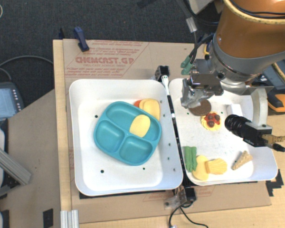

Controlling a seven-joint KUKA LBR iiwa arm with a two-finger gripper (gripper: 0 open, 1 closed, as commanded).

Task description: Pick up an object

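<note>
You've got the gripper (194,101) low over the upper left corner of the right bin (225,144), just right of the divider between the bins. A brown disc (204,109) sits right at its tip, touching or nearly so. The arm blocks the view there, so you can't tell whether the claw is apart, together or clamped on the disc.

Just lower right of the disc is a small red-and-yellow round (211,121). Along the bottom of the right bin: green pods (190,157), a yellow lump (199,171) touching them, a ridged yellow piece (216,166) beside that, and a tan wedge (242,160) further right.

In the left bin (85,108) is a teal divided plate (111,132) with a yellow oval (140,126) in its upper right compartment. A yellow piece (152,107) and a red bit (138,103) lie at the plate's upper edge.
</note>
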